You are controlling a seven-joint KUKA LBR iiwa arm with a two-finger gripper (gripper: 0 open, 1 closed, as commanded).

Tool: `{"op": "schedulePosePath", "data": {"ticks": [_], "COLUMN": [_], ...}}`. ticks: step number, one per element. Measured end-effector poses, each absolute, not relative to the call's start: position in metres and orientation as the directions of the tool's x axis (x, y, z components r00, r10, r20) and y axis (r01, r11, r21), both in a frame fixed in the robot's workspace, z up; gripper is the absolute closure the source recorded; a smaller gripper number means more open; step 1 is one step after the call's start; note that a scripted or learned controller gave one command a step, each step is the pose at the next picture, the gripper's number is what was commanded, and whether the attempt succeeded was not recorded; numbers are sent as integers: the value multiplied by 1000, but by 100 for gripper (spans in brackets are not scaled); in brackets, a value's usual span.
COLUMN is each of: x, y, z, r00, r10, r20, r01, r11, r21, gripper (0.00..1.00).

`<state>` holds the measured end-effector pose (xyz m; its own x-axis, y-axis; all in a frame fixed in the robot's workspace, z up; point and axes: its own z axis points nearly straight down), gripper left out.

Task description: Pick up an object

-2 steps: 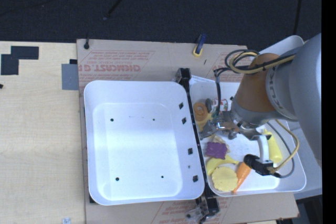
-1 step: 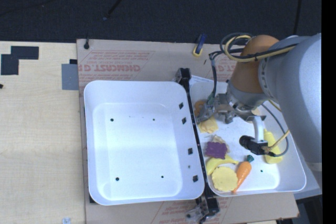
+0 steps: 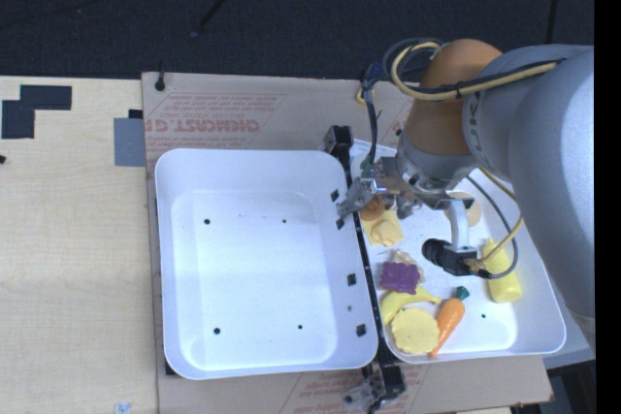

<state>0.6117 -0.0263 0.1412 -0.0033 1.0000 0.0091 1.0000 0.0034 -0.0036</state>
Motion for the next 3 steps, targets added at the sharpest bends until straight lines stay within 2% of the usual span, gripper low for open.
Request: {"op": "schedulePosePath", "data": {"ticks": [1, 2, 3], "x": [573, 573, 646], "y": [44, 39, 138], "z": [190, 197, 259], "r00": [-7, -4, -9], "r10": [1000, 1000, 1000], "r20": [4, 1, 5], "r01": [1000, 1000, 1000], "r11": [7, 4, 9], "r21": [-1, -8, 8], "gripper": [0, 100, 100]}}
